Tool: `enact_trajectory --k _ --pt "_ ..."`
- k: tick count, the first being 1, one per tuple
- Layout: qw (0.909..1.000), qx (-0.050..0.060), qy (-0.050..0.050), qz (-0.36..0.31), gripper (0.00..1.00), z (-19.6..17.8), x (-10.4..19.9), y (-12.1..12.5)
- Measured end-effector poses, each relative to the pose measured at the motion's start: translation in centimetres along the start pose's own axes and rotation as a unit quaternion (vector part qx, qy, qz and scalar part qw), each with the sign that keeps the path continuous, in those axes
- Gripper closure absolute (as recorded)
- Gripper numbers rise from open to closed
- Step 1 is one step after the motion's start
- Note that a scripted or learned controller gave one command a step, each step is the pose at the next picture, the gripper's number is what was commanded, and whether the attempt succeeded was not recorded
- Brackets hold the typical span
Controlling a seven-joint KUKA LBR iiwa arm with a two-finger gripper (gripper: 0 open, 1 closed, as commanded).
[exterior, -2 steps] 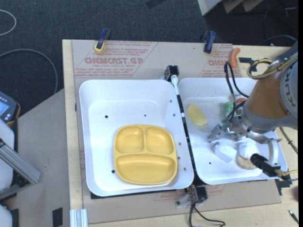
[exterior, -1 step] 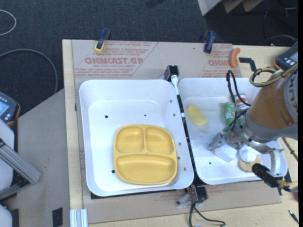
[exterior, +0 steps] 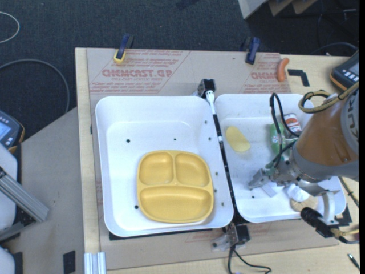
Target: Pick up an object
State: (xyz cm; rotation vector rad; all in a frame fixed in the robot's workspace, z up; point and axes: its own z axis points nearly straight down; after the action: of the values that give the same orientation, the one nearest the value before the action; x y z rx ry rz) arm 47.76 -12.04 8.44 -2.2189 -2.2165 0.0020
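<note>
The arm point(exterior: 328, 141) is reaching into the right bin point(exterior: 251, 210) at lower right; its jaws' state cannot be told. A pale yellow lump point(exterior: 237, 139) is lying mid-bin, probably light and soft, best pinched across its narrow middle.

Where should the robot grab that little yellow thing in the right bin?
Probably across its narrow middle, coming straight down from above. The yellow thing lies flat on the right bin floor, longer than wide, so its long sides suit two fingers best. There's bare floor around it, and the gripper sits lower in the same bin.
</note>
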Motion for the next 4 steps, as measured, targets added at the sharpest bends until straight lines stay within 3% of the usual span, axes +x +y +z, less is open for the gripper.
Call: enact_trajectory --k 1,2,3,4 --pt "1.0 -0.001 0.0 -0.001 0.0 0.0 0.8 0.1" --pt "1.0 -0.003 -0.002 0.0 0.0 0.0 -1.3 0.1" --pt "1.0 -0.004 -0.003 -0.001 0.0 -0.1 -2.5 3.5" --pt "1.0 0.0 0.0 0.0 0.0 0.0 -1.2 1.4"
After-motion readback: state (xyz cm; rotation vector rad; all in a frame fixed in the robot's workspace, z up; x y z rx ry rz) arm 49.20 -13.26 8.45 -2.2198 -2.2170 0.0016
